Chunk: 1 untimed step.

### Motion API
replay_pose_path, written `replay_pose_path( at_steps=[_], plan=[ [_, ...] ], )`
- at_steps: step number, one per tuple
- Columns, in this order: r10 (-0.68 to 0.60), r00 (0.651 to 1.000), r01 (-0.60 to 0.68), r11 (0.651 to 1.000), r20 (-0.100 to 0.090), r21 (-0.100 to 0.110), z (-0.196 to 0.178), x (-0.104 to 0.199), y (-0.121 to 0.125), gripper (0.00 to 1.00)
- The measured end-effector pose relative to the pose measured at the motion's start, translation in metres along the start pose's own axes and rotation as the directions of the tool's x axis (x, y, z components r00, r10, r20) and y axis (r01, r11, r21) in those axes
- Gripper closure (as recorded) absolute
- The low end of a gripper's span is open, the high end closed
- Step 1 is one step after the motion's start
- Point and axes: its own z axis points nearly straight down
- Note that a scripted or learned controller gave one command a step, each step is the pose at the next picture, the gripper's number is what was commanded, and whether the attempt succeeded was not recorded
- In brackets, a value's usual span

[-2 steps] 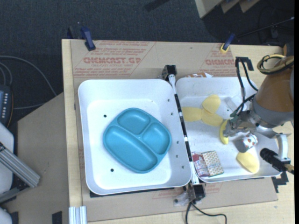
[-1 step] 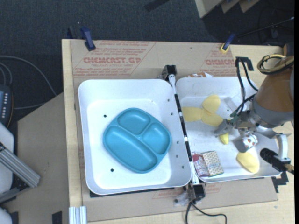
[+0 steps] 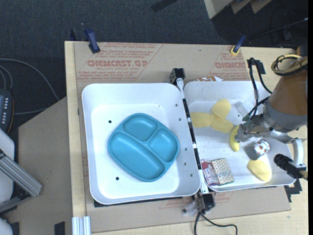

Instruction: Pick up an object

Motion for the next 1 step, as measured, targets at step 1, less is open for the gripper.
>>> replay_pose_path(
  at_steps=[1],
  plan=[
    [0.0, 1.0, 0.0, 1.0, 0.0, 0.0, 0.0001, 0.0, -0.0001, 0.0]
  ],
)
